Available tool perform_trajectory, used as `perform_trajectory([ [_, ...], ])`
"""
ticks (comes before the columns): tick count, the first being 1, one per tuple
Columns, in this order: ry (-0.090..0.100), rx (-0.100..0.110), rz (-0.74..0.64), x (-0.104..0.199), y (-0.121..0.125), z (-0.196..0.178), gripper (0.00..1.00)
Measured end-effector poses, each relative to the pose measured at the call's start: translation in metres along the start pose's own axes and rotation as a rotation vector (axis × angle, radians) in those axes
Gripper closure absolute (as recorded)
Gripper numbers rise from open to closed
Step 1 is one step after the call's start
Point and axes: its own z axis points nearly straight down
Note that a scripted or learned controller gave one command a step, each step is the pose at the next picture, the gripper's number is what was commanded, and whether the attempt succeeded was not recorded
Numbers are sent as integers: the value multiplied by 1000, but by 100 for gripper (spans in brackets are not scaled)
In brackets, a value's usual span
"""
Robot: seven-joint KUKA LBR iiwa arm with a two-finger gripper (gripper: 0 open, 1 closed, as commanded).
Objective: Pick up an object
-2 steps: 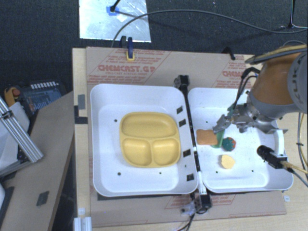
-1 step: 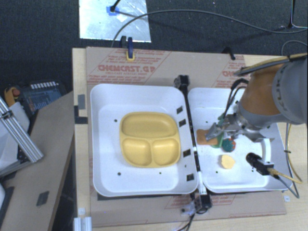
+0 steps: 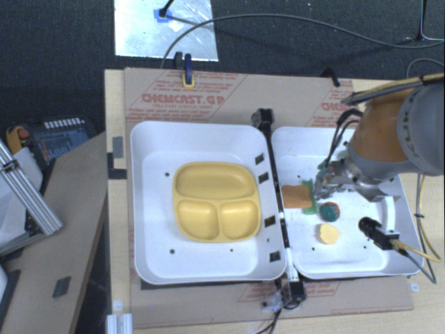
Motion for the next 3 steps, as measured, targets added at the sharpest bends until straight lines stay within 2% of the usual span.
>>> perform_trajectory([
  [2,-1,-6,-3,0,0,-95,100],
  [3,2,-2,-9,57,5,-107,100],
])
